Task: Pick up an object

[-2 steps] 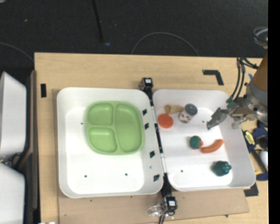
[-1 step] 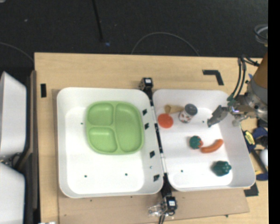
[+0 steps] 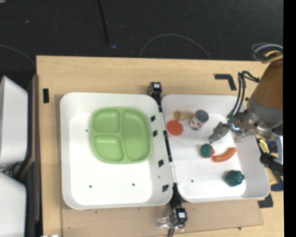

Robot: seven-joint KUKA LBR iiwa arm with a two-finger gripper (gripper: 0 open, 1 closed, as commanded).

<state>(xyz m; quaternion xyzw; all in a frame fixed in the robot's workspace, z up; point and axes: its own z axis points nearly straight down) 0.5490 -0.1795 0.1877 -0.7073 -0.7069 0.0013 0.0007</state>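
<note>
You see the jaws [image 3: 218,133] over the right bin [image 3: 207,189], their spread impossible to tell, with the small green ball [image 3: 206,150] and orange sausage [image 3: 224,154] just below them.

I noted a divided plate [image 3: 122,135] in the left bin [image 3: 74,191]; the right bin [image 3: 207,189] held a can [image 3: 199,119], a disc [image 3: 175,128], a ball [image 3: 206,150], a sausage [image 3: 224,155] just right of it
</note>
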